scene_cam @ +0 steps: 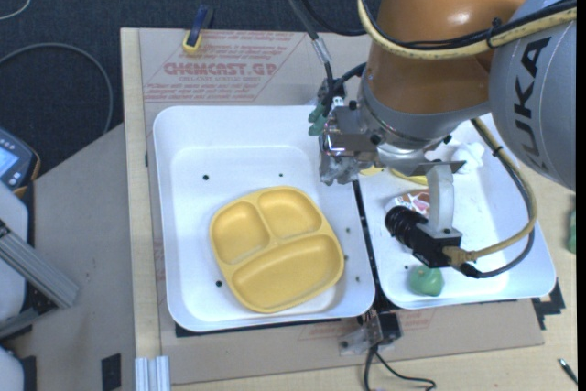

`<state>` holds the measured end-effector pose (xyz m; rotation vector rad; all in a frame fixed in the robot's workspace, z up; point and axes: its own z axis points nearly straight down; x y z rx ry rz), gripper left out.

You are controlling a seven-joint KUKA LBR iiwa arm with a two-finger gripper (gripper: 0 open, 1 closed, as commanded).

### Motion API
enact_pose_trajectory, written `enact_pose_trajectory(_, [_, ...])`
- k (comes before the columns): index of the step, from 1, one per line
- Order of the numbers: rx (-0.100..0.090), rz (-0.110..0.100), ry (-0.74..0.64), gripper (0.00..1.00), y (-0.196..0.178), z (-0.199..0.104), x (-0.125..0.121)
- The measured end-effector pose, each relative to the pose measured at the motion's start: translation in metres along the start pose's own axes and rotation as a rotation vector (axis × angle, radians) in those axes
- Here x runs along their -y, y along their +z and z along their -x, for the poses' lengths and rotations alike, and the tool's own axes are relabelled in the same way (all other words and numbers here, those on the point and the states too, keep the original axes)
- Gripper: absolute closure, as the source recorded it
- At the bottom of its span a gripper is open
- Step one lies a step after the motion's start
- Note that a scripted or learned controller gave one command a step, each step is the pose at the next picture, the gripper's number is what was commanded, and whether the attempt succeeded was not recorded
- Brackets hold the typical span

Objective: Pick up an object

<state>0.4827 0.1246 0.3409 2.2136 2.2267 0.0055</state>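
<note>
Targeting the green object [425, 280] at the right bin's [513, 275] near edge, beside a black attachment [417, 235]. My gripper [341, 162] hangs over the divider by the yellow tray [275, 247]; its state I cannot tell. Risk: descending here strikes bin walls.

My arm [513, 59] is grey, with a large glossy orange dome [444, 5] near its end and big black letters on the grey shell at the right. Yellow and black cables [403, 37] loop around the dome. Below it I see a grey metal ring, then a cluttered silver block [346, 142] with small green parts and thin wires.
</note>
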Motion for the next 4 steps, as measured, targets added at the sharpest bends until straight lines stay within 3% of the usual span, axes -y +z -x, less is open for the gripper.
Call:
enact_pose_trajectory(1, [0.001,0.001,0.003,1.0,-0.01,0.002,0.0])
enact_pose_trajectory(2, [0.004,-0.016,0.011,1.0,0.105,0.043,0.006])
enact_pose_trajectory(3, [0.001,-0.002,0.006,1.0,0.088,0.04,0.004])
enact_pose_trajectory(4, [-0.005,0.009,-0.005,1.0,-0.019,-0.039,0.003])
